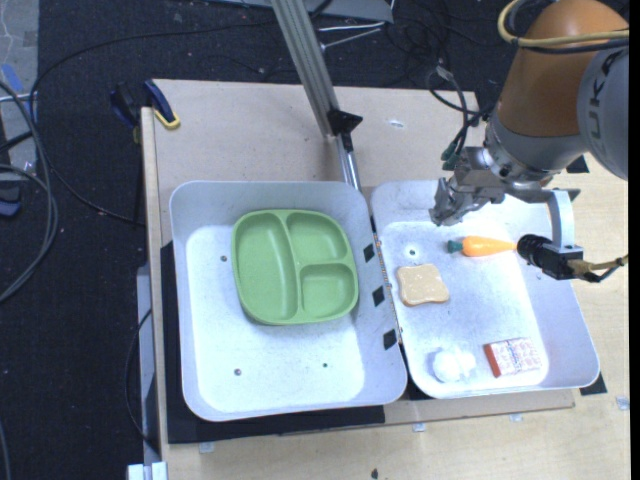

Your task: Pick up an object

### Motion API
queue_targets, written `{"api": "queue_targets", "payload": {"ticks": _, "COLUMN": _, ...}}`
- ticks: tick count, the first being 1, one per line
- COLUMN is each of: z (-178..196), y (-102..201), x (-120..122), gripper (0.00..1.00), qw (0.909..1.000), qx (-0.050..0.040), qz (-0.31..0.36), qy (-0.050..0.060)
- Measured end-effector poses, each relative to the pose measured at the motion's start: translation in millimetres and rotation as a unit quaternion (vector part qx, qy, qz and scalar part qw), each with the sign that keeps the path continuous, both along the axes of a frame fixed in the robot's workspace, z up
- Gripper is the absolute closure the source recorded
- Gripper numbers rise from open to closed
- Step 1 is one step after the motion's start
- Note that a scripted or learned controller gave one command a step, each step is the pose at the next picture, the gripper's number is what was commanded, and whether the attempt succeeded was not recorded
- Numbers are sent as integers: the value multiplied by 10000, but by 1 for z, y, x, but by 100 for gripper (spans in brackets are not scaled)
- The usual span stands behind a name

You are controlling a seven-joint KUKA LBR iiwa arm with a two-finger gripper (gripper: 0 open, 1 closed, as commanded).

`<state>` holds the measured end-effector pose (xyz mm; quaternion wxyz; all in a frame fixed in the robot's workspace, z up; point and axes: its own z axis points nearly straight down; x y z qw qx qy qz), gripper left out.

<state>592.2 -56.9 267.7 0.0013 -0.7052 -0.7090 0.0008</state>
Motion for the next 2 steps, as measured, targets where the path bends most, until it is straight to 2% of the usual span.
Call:
{"api": "queue_targets", "payload": {"ticks": 1, "z": -12, "y": 49, "x": -28, "gripper": 100, "qw": 10000, "qx": 3, "qz": 5, "qy": 1}}
{"api": "queue_targets", "payload": {"ticks": 2, "z": -22, "y": 106, "x": -37, "gripper": 100, "qw": 10000, "qx": 5, "qz": 9, "qy": -5}}
